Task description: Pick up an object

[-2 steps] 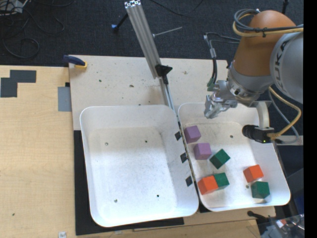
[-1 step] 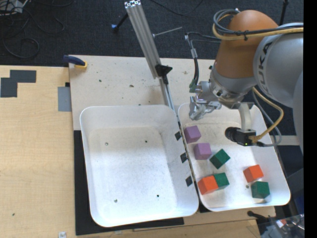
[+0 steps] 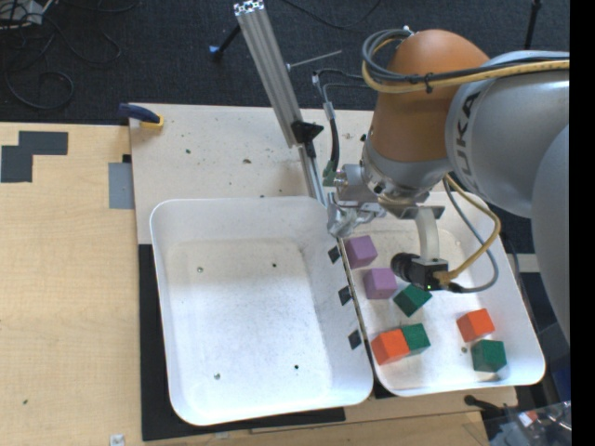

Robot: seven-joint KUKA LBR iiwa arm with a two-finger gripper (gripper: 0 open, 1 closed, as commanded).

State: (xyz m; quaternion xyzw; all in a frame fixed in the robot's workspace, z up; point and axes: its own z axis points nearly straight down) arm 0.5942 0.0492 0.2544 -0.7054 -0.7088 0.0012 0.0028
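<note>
Gripper point(image 3: 350, 219) low over right white bin point(image 3: 521, 360), near its upper-left corner; finger state: cannot tell. Nearest target: purple cube point(image 3: 361, 249), just below. Risk: cubes crowd together; descent may nudge second purple cube point(image 3: 379, 282) or strike bin wall.

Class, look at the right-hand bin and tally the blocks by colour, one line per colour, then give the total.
Purple blocks: 2
Green blocks: 3
Orange blocks: 2
Total: 7 blocks, all lying in the right bin.
</note>
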